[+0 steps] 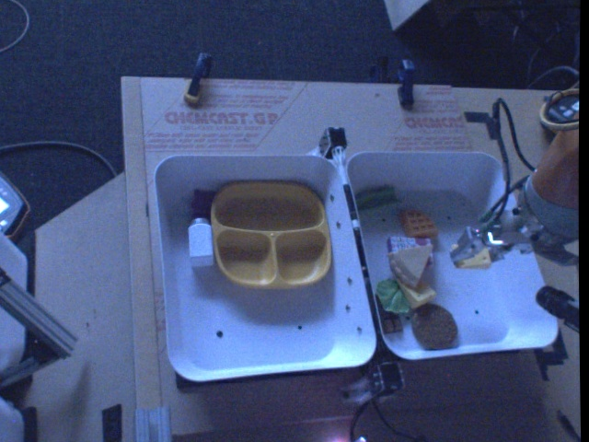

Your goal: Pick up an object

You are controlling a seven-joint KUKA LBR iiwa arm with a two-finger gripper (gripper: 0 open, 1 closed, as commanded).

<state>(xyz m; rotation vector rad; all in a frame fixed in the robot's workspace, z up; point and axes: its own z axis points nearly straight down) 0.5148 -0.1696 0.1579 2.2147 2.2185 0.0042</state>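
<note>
Over the right bin (460,168) the gripper (471,247) is hanging low, finger state unclear; a yellow wedge (478,261) is lying directly beneath its tip, long axis running left-right

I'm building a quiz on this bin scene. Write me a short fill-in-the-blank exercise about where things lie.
1. The yellow divided tray lies in the ____ bin.
2. The small white bottle stands at the tray's ____ side.
3. The gripper is over the ____ bin.
4. The round brown patty lies near that bin's ____ edge.

Missing words: left; left; right; front
</note>
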